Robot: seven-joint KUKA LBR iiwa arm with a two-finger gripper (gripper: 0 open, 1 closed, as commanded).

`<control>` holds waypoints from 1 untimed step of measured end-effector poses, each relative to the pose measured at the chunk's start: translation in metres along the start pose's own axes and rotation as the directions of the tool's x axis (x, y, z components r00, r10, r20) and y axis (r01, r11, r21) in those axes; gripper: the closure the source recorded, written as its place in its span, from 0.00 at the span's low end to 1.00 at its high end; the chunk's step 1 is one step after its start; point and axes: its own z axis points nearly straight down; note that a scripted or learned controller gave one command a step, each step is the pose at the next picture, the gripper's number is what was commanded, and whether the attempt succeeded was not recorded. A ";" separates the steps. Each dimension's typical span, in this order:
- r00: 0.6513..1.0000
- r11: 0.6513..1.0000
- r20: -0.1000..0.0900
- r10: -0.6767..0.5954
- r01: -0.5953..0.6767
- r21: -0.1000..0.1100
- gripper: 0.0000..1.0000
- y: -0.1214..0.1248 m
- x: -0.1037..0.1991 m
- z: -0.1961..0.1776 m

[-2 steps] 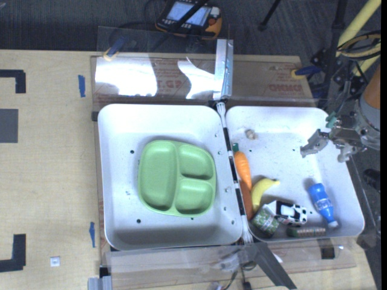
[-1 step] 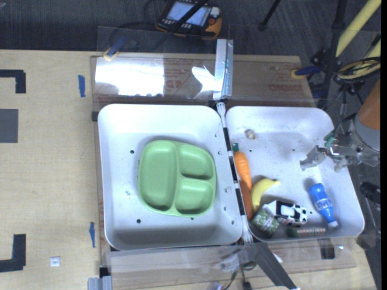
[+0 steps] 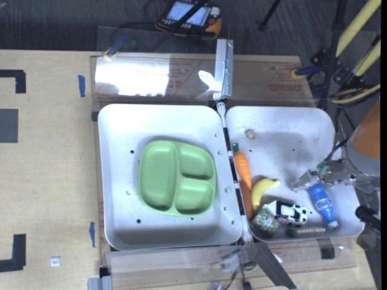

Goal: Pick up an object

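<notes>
Left bin [image 3: 115, 162]: lay well to the left of the claw and bore a green divided plate [image 3: 176, 177] with three compartments.
Right bin [image 3: 284, 132]: lay under the claw and held all the loose objects.
Arm [image 3: 366, 141]: entered from the right edge, orange band visible.
Claw [image 3: 309, 180]: sat low over the right bin; whether its fingers were spread or pressed together could not be told.
Carrot [image 3: 243, 171]: lay left of the claw, along the bin's left wall.
Banana [image 3: 263, 190]: lay left of the claw, just beside the carrot.
Blue bottle [image 3: 322, 205]: lay just below and right of the claw, tilted, white cap nearest the claw.
Black-and-white toy [image 3: 291, 211]: lay below the claw, between banana and bottle.
Dark round object [image 3: 265, 220]: lay below-left of the claw; type unclear.
</notes>
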 end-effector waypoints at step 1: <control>1.000 1.000 0.009 0.005 -0.004 -0.002 1.00 0.000 -0.004 -0.010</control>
